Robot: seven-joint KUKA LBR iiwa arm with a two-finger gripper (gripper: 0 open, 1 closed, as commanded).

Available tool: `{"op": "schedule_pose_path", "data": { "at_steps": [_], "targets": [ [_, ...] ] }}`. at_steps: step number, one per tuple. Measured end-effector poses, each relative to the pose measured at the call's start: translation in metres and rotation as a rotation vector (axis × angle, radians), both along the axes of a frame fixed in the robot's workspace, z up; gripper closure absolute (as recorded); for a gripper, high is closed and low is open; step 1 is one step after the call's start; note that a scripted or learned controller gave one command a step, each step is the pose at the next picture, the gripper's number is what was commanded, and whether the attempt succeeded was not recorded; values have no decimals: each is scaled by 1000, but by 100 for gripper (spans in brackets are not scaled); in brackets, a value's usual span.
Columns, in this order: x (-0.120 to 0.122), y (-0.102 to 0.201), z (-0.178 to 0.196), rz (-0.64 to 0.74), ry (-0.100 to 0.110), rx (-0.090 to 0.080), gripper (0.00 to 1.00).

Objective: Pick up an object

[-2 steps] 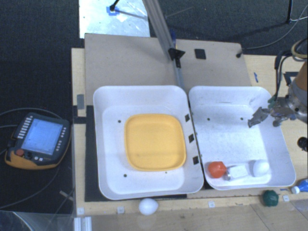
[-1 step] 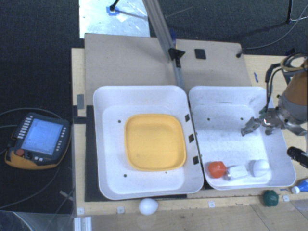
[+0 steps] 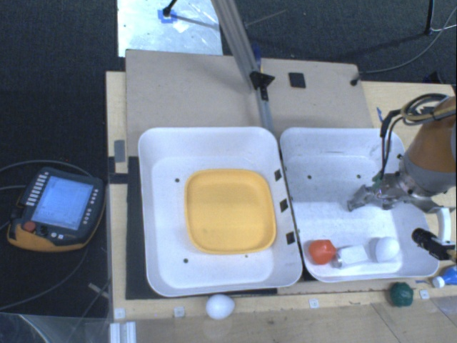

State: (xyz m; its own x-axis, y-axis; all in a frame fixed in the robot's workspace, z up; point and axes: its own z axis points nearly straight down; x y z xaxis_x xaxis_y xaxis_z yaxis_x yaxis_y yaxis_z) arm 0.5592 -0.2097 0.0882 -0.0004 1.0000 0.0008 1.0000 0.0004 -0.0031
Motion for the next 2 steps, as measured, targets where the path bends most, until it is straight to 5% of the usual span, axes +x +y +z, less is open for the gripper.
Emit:
{"op": "schedule_pose_path", "data": {
  "at_steps": [1, 2],
  "targets": [
    [2, -1, 13, 0, -5, -2, 100],
    [4, 2, 56, 0, -6, -2, 100]
  ]
}}
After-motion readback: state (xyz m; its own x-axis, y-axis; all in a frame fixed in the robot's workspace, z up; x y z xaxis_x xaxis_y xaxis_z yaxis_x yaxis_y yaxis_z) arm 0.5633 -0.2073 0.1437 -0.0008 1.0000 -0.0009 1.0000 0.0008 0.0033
